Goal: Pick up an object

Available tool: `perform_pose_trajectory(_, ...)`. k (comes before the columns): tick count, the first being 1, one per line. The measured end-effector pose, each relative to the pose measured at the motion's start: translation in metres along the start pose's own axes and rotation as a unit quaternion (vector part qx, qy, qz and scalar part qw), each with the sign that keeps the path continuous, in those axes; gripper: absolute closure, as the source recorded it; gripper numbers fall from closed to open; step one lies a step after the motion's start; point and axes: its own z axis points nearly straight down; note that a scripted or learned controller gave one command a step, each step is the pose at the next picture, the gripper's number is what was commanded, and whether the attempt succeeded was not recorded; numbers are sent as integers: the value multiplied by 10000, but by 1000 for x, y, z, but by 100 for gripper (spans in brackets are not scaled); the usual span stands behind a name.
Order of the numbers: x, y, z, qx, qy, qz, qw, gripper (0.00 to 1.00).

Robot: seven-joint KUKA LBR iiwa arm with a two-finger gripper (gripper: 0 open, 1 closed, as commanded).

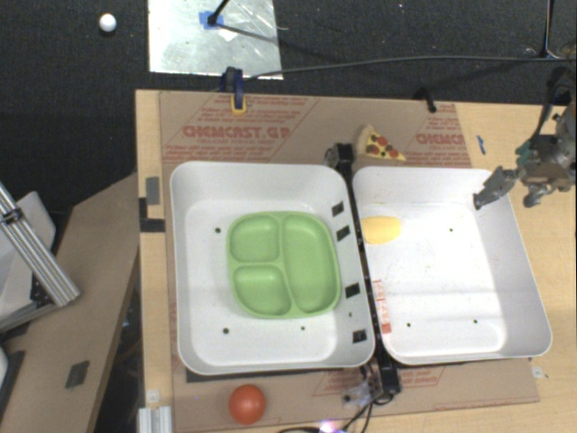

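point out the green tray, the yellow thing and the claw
green tray [283, 263], camera view, on the ridge between its compartments.
yellow thing [380, 230], camera view, on the middle of its top.
claw [511, 191], camera view, midway between its two fingertips, over the right bin's far right corner.

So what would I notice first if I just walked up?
Probably the bright green tray with three sections, lying in the left bin. Next, the yellow lump at the right bin's left side, and the red ball on the bench in front of the bins.
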Motion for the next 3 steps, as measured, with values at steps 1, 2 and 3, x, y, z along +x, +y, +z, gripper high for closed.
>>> perform_pose_trajectory(1, 1, 2, -6, -54, -13, -15, 10000, 0)
perform_pose_trajectory(2, -2, 1, 36, -40, -10, -5, 10000, 0)
perform_pose_trajectory(3, 6, 2, 96, -31, -2, -6, 10000, 0)
